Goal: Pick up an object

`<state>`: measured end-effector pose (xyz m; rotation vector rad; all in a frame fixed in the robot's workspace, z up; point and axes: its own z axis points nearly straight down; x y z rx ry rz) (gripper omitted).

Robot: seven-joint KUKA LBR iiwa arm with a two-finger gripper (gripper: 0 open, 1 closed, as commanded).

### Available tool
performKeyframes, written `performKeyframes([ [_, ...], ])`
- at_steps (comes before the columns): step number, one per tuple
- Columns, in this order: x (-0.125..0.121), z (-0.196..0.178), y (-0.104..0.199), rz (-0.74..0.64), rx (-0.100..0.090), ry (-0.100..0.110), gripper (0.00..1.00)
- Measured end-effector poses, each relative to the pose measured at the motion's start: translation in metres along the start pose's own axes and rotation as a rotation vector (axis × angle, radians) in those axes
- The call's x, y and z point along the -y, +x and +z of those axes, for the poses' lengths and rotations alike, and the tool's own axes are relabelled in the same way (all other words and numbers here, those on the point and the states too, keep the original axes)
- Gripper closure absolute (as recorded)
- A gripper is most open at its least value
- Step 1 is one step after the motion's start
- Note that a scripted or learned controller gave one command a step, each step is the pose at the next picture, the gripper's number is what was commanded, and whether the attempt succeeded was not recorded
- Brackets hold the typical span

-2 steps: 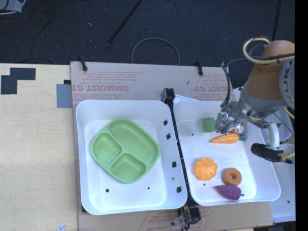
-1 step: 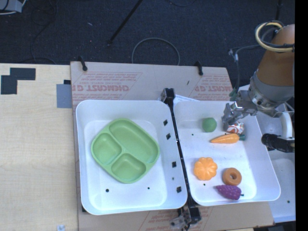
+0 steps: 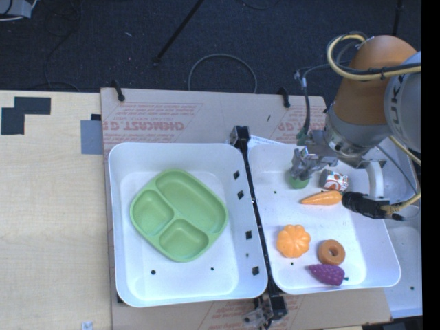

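My gripper (image 3: 303, 165) is low in the right bin (image 3: 375, 267), near its far left part. A small green object (image 3: 298, 181) sits on the bin floor directly beneath it, partly hidden by the gripper. Just to the right lie a small red and white item (image 3: 335, 181) and an orange carrot (image 3: 322, 198). Nearer the front of this bin are an orange pumpkin (image 3: 293, 240), a brown donut (image 3: 332, 252) and a purple bunch of grapes (image 3: 326, 274).
The left bin (image 3: 130, 280) holds a green divided plate (image 3: 179, 214). A black divider (image 3: 250, 205) runs between the two bins. The arm (image 3: 375, 81) and a black cable piece (image 3: 364, 203) hang over the right bin's far right side.
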<state>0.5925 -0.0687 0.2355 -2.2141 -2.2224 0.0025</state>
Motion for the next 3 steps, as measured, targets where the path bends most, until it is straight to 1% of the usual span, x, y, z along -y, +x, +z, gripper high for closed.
performKeyframes([
  [1, -0.006, -0.008, 0.056, -0.001, 0.000, -0.002, 1.00],
  [2, -0.008, 0.007, 0.107, 0.000, 0.000, 0.001, 1.00],
  [3, -0.003, 0.012, 0.162, -0.001, 0.001, 0.001, 1.00],
])
